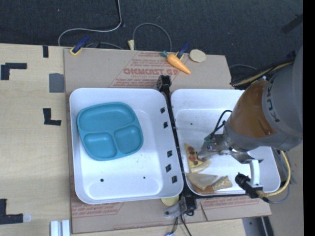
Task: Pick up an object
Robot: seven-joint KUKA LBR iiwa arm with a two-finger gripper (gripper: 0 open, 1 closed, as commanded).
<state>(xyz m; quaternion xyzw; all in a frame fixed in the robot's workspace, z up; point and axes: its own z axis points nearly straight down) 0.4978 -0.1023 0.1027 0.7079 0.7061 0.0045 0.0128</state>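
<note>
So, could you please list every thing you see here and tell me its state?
Blue divided plate: flat in left bin, nothing on it.
Pizza slice: lying in right bin.
Sandwich piece: lying by right bin's near wall.
Toy carrot: on cardboard behind bins.
Gripper: low over pizza slice.

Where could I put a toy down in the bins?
Left bin: bare floor below and right of the blue tray. Right bin: bare along its top. Its bottom is crowded, with the pizza slice, the sandwich and the arm.
</note>
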